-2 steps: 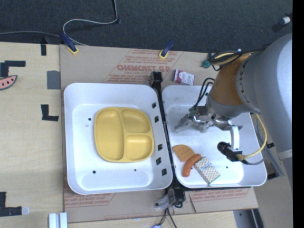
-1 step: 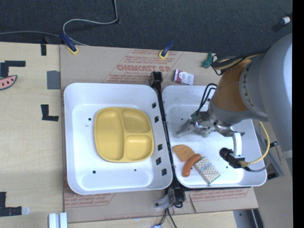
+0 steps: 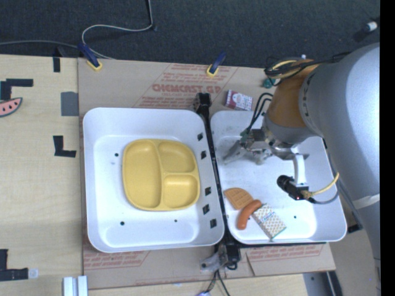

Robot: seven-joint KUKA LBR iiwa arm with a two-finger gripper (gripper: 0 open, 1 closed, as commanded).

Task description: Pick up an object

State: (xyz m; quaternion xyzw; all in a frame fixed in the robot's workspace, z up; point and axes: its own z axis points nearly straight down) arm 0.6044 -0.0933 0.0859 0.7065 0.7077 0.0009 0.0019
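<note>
Gripper (image 3: pixel 242 150) over upper right bin (image 3: pixel 321 227), finger spread unclear, nothing seen held. Sausage (image 3: pixel 248 213) lies near the front; centre over it, descend straight

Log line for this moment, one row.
gripper: over right bin, upper left | holding: nothing seen | hot dog, small box: near edge | yellow tray: left bin

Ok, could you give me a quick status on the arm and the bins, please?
Gripper low over right bin, upper part, nothing seen held. Hot dog, bread slice, small box untouched at bin's front. Yellow plate in left bin.
</note>
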